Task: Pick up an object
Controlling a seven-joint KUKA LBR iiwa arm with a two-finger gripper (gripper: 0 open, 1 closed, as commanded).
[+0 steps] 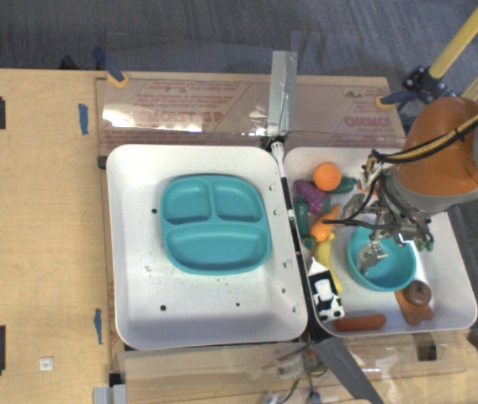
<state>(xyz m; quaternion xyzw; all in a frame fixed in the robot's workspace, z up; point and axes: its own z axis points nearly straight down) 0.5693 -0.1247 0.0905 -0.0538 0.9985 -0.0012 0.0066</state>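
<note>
My gripper [379, 249] hangs over the teal bowl [390, 269] in the right bin [449, 259], its tip down inside the bowl's rim. Nothing shows as held in it. Along the bin's left side lie an orange [327, 176], purple grapes [310, 195], a green piece [303, 220] and a yellow banana [324, 249]. A black and white toy [326, 297] sits at the front left, a red-brown sausage [360, 321] lies along the front wall, and a brown piece [415, 298] rests front right of the bowl. The arm's orange band [441, 154] covers the bin's back right.
The left bin [130, 225] holds a teal divided plate [215, 223]. A raised divider [289, 225] separates the two bins. Cables [348, 217] trail from the wrist over the fruit. A clear panel [222, 108] stands behind the bins, with a wooden bench [29, 225] on the left.
</note>
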